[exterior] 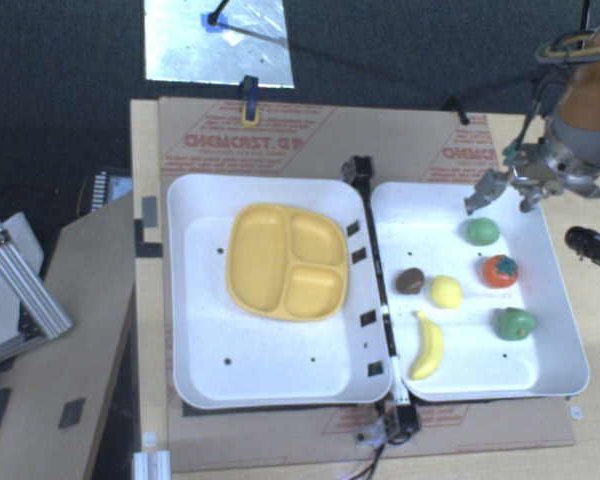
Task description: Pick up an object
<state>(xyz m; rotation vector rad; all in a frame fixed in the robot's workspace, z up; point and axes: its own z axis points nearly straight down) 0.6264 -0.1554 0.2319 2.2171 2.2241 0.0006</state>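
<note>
The right bin holds a light green round fruit, a red tomato-like fruit, a green pepper-like fruit, a yellow lemon, a brown ball and a banana. My gripper hangs over the bin's far right part, just above and behind the light green fruit. Its two fingers are spread apart with nothing between them.
The left bin carries a yellow divided plate. A black divider with clips runs between the bins. Cardboard lies under both, and a shiny sheet sits beyond it.
</note>
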